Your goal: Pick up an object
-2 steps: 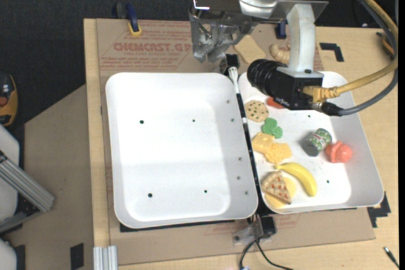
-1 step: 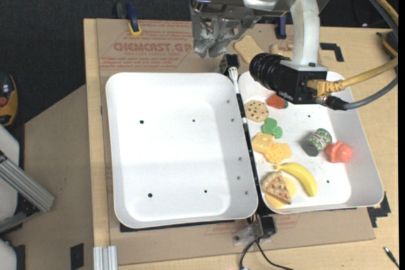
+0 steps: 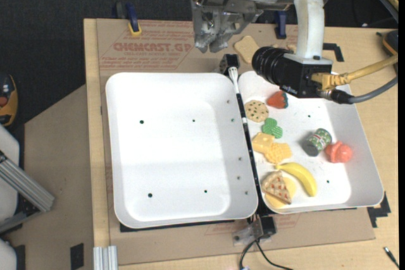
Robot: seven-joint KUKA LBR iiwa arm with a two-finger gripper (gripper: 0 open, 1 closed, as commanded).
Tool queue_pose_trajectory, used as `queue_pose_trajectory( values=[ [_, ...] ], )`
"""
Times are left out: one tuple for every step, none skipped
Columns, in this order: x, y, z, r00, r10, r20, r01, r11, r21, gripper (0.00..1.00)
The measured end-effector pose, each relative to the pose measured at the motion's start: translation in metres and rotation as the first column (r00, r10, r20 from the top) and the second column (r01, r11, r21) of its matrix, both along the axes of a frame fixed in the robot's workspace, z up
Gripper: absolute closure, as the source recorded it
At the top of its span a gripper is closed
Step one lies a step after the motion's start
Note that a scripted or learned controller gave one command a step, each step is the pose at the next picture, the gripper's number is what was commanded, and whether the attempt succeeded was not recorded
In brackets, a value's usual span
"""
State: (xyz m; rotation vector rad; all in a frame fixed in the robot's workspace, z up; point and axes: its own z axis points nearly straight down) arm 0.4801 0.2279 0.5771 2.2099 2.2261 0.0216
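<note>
Lettering on the cardboard sheet under the bins reads "CHEMCAST GP" in red, partly cut off by the gripper hanging over it, far side, just beyond the left bin. Fingers: can't tell how far apart, too blurred and dark; you see nothing between them. Left bin bare white w/ a few dark dots. Right bin holds the objs: cookie, red strawberry-like piece, green piece, yellow-orange lump, banana, pizza slice, small can w/ label too small to read, red lump. Tan cracker-like piece lies on the cardboard outside the bins. Blue clamps pin the sheet's far edge. Dark floor around the bench.
</note>
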Motion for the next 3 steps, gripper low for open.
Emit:
queue_pose_trajectory(
  values=[
    [0.000,0.001,0.010,1.000,0.001,0.003,-0.001,1.000,0.001,1.00],
    [0.001,0.001,0.021,1.000,0.002,0.007,-0.002,1.000,0.003,1.00],
    [0.001,0.002,0.031,1.000,0.002,0.010,-0.002,1.000,0.005,1.00]
  ],
)
